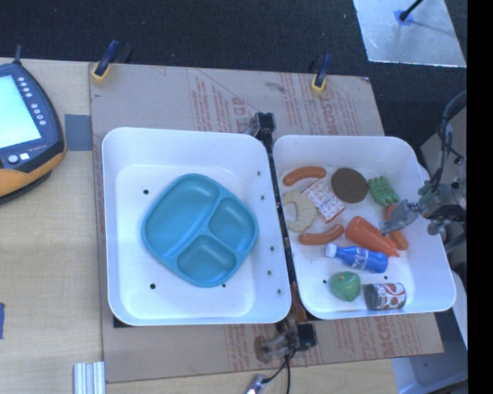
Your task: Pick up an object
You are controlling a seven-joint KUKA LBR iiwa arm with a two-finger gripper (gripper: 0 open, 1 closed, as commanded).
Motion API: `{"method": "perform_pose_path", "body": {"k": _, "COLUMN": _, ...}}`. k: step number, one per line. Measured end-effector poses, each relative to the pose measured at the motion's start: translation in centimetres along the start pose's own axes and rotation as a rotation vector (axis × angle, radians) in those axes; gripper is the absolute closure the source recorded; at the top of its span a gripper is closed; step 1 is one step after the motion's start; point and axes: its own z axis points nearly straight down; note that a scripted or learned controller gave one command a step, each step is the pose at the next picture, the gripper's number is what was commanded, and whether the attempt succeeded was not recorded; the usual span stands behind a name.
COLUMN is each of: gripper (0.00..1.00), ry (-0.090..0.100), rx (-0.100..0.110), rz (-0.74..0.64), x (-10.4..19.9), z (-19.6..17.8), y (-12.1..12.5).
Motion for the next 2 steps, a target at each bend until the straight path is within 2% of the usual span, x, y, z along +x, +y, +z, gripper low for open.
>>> {"method": "perform_pose_path", "body": {"k": 1, "gripper": 0.00, "ry": 0.000, "rx": 0.002, "rz": 0.000, "x": -1.2, "z": 12.6, "y": 3.4}}
{"method": "perform_pose_path", "body": {"k": 2, "gripper": 0.00, "ry": -0.005, "rx": -0.011, "rz": -0.001, "x": 5.1, "z": 15.0, "y": 7.5}}
